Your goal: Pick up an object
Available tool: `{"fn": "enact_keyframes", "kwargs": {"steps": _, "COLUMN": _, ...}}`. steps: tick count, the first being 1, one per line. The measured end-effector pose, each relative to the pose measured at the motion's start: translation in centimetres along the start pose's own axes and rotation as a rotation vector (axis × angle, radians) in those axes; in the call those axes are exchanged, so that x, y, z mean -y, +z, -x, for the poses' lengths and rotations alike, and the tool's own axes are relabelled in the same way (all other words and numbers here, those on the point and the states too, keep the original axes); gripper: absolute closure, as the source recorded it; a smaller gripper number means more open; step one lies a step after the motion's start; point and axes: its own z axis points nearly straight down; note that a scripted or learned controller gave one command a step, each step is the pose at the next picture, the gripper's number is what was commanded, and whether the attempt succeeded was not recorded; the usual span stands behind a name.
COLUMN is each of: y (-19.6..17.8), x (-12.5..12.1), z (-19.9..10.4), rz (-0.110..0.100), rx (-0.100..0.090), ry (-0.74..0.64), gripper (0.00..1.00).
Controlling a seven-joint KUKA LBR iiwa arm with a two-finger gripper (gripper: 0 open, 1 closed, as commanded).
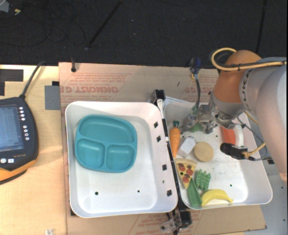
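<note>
The right bin (259, 187) holds several toy foods. An orange carrot (175, 140) lies along its left wall, with a white block (187, 145) and a tan round disc (203, 152) beside it. Nearer the front are a pizza slice (185, 172), a green ridged vegetable (198, 185) and a yellow banana (216, 197). My gripper (201, 121) is low over the bin's far end, just above the white block and the disc. A small green piece (194, 128) shows right at it. A red-orange item (229, 133) lies to its right, partly under the arm.
The left bin (76, 185) holds a teal divided plate (105, 144). A ridge with black clips (163, 146) separates the two bins. A handheld control tablet (7, 131) rests on the bench at far left. The grey arm (266, 106) covers the right bin's far right corner.
</note>
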Motion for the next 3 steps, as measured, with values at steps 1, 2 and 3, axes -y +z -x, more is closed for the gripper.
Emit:
{"fn": "enact_keyframes", "kwargs": {"steps": 1, "y": 0.1, "x": 9.2, "z": -2.9, "rz": -0.009, "rx": -0.004, "ry": 0.006, "gripper": 0.00}}
{"fn": "enact_keyframes", "kwargs": {"steps": 2, "y": -16.8, "x": 3.3, "z": -7.0, "rz": 0.017, "rx": 0.000, "ry": -0.004, "gripper": 0.00}}
{"fn": "enact_keyframes", "kwargs": {"steps": 3, "y": -10.3, "x": 6.8, "z": -0.9, "rz": -0.010, "rx": 0.001, "ry": 0.009, "gripper": 0.00}}
